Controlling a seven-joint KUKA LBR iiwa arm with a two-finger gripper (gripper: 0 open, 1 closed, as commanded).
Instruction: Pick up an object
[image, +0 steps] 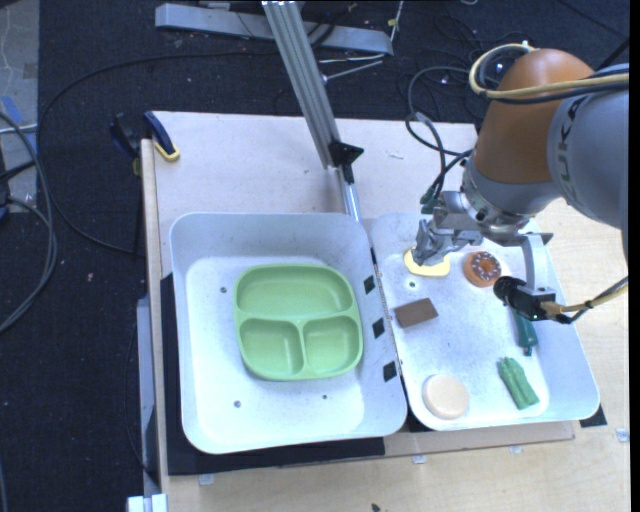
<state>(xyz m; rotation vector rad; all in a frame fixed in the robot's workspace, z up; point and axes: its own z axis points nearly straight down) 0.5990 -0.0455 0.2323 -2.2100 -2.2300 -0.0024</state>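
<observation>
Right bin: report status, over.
Gripper low over pale yellow piece, back of right bin. Nothing seen held. Brown block nearby, not blocking.

The green divided tray (298, 320) looks like smooth moulded plastic with a soft, satin sheen. Both white bins, the left bin (200, 400) and the right bin (560, 385), seem matt plastic, faintly speckled and scuffed. The table (240, 165) has a pale, flat, wood-like surface without gloss. The arm's orange band (525, 115) is glossy and smooth, its grey shell (605, 150) semi-matt. The slanted pole (305, 75) at upper centre appears brushed metal. The brown block (415, 313) looks dull and matt.
</observation>
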